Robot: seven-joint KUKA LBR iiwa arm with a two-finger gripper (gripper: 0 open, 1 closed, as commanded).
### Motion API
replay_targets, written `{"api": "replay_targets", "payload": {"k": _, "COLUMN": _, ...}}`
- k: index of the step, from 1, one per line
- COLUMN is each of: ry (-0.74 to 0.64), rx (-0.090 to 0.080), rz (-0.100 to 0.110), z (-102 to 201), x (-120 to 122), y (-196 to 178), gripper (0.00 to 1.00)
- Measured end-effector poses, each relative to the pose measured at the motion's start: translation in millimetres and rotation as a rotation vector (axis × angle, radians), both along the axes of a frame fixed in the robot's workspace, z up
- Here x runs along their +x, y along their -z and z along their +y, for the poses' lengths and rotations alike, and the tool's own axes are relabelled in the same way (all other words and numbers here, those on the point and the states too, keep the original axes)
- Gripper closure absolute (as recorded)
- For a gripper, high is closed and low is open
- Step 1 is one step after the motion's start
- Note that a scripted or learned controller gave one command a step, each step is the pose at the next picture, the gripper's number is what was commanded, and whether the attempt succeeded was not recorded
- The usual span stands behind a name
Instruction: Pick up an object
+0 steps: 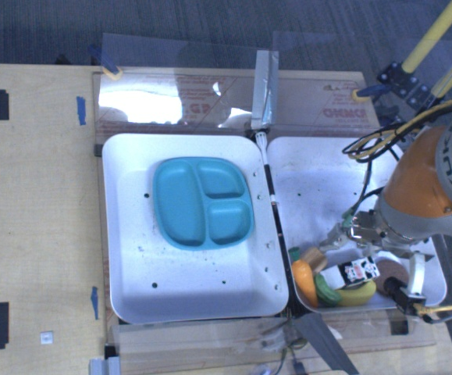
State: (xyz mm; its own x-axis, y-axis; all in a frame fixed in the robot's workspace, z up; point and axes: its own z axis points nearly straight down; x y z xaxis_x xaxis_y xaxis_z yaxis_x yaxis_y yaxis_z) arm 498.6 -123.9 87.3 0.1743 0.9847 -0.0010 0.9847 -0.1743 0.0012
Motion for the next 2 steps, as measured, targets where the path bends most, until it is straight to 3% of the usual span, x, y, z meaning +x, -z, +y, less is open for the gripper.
{"api": "replay_targets", "payload": {"k": 1, "ry": -0.102, "rx": -0.001, "rz": -0.006, "z": 27.9, "x": 64.9, "y": 0.0, "gripper": 0.00}}
{"api": "replay_targets", "payload": {"k": 2, "ry": -0.347, "rx": 0.000, "rz": 0.001, "z": -3.4, "x": -18.1, "y": -6.8, "gripper": 0.00}}
